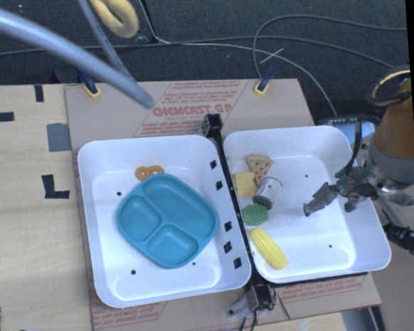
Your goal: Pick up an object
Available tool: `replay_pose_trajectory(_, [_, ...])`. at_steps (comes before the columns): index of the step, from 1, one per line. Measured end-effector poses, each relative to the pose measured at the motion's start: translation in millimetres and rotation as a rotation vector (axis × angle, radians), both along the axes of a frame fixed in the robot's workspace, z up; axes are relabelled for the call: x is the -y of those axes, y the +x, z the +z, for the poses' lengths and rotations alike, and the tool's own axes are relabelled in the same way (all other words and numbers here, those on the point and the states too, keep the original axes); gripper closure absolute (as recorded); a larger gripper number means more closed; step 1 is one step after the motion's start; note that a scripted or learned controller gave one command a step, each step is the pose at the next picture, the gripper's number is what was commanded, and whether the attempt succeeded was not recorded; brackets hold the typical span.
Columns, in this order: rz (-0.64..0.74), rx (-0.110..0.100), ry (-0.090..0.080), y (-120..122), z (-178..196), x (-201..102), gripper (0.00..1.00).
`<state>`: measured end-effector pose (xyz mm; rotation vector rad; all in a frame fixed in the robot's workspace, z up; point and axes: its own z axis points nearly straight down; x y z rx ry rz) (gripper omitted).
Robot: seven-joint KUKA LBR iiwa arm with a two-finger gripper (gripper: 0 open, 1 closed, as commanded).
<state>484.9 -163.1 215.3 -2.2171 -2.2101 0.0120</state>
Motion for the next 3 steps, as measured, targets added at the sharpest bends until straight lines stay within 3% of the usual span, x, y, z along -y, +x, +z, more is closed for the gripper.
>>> replay_pose_trajectory(1, [0.004, 0.012, -0.003, 2.7, 5.7, -0.3, 0.0])
replay_pose_trajectory(3, [0.003, 0.006, -0.001, 7.4, -119.9, -1.1, 0.0])
